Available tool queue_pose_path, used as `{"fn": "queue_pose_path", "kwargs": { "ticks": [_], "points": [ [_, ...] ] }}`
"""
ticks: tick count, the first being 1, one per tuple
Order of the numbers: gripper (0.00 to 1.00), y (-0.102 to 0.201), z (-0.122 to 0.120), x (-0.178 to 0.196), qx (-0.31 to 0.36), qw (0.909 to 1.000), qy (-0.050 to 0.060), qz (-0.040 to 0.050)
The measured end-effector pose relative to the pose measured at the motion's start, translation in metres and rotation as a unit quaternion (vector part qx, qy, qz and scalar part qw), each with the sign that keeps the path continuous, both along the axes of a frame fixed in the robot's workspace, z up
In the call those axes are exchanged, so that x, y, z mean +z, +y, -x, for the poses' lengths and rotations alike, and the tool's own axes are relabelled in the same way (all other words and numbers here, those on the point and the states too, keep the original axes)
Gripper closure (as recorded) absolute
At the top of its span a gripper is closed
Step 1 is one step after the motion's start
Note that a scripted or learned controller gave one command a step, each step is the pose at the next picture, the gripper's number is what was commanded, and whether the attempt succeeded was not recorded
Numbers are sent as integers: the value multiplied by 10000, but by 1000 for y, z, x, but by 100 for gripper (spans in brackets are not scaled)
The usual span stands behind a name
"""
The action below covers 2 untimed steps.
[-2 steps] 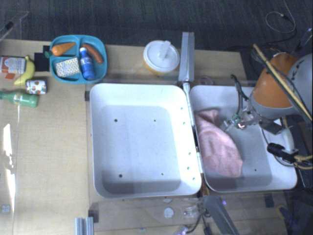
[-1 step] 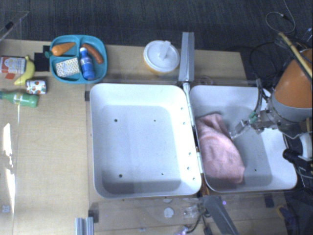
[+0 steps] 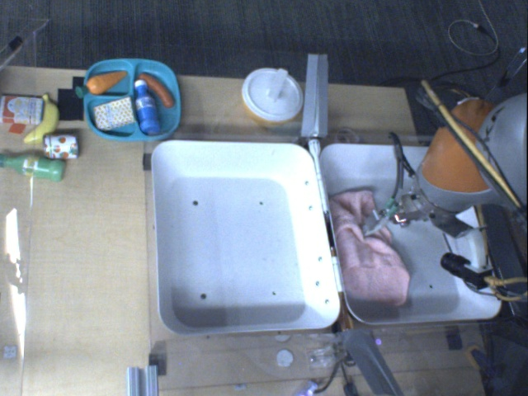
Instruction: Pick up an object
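Observation:
A crumpled pink cloth (image 3: 368, 249) lies in the right bin (image 3: 429, 297), against its left wall. My gripper (image 3: 382, 219) hangs low over the cloth's upper right part, right at the fabric. The grey arm with its orange band (image 3: 452, 157) reaches in from the right above it. The fingertips are small and partly lost against the cloth.
The left bin (image 3: 239, 238) stands beside the right one, with a metal divider post (image 3: 314, 97) at the back between them. On the bench are a blue tray (image 3: 132, 99) of toy food, a lidded yellow cup (image 3: 272, 96), and a banana, can and green bottle at far left (image 3: 37, 143).

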<state>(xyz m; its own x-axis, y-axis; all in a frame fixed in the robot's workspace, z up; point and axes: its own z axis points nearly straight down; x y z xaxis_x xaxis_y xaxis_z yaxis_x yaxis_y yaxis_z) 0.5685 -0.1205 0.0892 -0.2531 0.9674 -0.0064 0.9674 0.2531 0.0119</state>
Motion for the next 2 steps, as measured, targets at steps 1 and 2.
{"fn": "queue_pose_path", "kwargs": {
  "ticks": [1,2],
  "points": [
    [100,0,-3,10,4,10000,-33,9],
    [100,15,-5,2,-939,9956,-28,2]
  ]
}}
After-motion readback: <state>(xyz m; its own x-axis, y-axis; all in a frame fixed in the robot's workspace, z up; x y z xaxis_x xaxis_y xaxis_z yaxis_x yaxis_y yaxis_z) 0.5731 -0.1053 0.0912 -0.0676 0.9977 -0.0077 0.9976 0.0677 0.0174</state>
